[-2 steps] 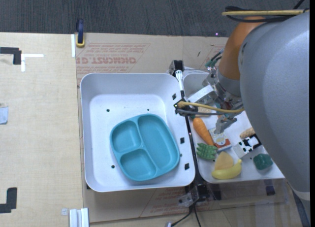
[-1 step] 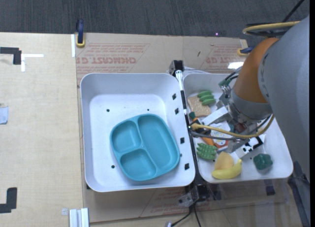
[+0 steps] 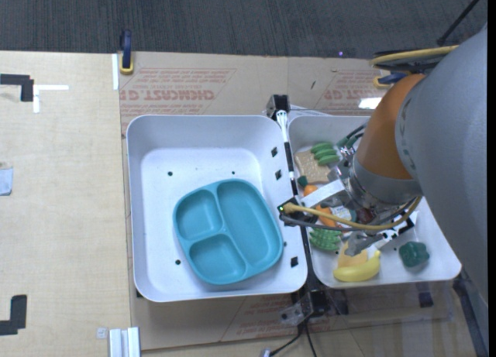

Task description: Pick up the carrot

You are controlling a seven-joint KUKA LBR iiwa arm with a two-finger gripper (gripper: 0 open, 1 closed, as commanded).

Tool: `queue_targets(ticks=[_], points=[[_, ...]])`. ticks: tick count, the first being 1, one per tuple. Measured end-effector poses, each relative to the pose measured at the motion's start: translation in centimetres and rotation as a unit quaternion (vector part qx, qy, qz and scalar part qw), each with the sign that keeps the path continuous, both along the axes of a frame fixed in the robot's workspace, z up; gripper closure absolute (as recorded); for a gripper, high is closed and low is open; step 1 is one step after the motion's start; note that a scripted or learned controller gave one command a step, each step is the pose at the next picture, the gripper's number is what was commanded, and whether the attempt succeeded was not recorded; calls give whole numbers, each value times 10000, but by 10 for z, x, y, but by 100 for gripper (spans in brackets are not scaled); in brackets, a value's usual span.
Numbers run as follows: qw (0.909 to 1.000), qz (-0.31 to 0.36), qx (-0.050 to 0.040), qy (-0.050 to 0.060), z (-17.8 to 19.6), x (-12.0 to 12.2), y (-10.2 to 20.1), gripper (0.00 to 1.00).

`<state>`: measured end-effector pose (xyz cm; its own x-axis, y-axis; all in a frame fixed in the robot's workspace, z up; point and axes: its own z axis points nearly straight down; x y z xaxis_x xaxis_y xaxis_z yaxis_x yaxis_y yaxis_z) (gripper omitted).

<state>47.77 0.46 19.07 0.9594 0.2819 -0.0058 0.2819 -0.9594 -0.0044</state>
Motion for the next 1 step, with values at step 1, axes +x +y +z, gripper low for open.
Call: queue_targets(ticks=[1], points=[[10000,-1,-1,-1,0,0,0,0]])
